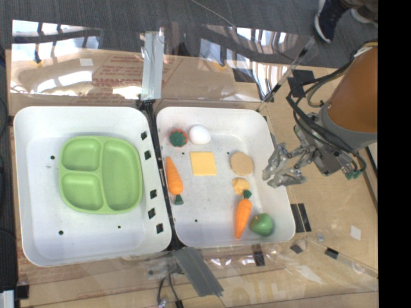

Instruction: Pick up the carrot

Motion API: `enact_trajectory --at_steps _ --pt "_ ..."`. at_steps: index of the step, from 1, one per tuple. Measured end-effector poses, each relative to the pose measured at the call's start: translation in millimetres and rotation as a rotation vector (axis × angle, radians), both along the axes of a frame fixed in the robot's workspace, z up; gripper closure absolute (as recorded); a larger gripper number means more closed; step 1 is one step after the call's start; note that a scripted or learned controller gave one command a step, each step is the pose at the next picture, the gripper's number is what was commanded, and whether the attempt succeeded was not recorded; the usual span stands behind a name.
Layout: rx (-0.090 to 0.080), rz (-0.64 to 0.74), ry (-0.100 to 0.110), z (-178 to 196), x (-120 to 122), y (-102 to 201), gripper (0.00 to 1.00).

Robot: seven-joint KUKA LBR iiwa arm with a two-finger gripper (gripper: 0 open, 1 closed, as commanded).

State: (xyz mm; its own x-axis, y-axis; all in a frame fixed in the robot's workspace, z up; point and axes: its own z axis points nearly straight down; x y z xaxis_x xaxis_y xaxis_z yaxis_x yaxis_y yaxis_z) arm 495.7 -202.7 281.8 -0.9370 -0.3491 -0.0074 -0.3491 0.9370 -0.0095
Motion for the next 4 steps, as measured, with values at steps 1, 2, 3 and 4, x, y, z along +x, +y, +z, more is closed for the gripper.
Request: enact_trajectory --at_steps 1,2,3,4 --pt "0.012 0.001 0.021 -166 -12 19 1.00" --pt "0.007 -0.098 0.005 -90 11 81 1.00" --pt "0.007 0.188 0.015 -132 7 36 1.00" --pt "0.005 0.431 0.011 -164 24 -7 1.00"
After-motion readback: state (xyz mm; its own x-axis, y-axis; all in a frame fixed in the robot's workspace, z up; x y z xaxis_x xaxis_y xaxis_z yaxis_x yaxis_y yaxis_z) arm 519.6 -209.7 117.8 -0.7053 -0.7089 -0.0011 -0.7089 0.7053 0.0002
